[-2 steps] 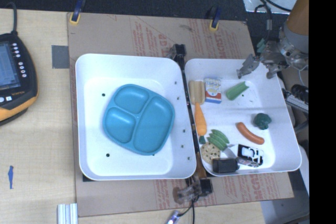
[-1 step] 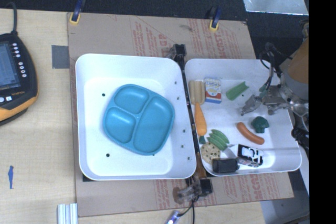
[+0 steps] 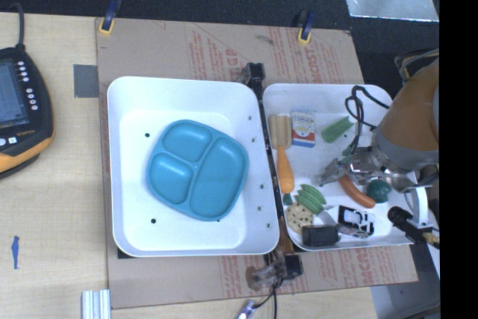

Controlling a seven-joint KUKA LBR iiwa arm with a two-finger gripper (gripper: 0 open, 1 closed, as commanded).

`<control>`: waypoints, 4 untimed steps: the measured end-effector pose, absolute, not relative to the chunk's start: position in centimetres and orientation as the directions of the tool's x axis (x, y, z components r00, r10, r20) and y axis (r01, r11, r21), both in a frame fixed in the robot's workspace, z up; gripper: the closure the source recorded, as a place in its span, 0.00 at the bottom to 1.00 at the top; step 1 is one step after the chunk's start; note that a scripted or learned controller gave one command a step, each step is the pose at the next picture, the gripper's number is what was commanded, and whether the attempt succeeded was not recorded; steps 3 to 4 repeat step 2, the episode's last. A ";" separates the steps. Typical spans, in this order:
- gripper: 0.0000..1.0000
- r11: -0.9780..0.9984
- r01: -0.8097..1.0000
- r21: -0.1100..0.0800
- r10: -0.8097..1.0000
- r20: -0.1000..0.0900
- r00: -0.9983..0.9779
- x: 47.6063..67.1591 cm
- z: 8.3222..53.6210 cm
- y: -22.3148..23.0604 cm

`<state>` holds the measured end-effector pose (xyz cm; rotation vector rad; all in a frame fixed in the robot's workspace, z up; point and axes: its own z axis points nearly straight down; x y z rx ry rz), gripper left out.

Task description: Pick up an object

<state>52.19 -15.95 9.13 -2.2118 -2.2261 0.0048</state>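
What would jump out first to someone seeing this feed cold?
The blue divided plate, alone in the middle of the left bin. Next, the grey and orange arm reaching into the right bin, its gripper low over small toys, near an orange sausage-shaped piece.

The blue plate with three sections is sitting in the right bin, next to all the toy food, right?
Not quite. The camera view shows the blue plate with three sections sitting in the left bin, by itself. The toy food, like the carrot, is in the right bin beside it.
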 end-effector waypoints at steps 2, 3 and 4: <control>1.00 0.005 1.000 -0.001 1.000 0.001 -0.005 58.6 19.3 -8.3; 1.00 0.005 1.000 -0.001 1.000 0.001 -0.005 58.6 19.3 -8.3; 1.00 0.005 1.000 -0.001 1.000 0.001 -0.005 58.6 19.3 -8.3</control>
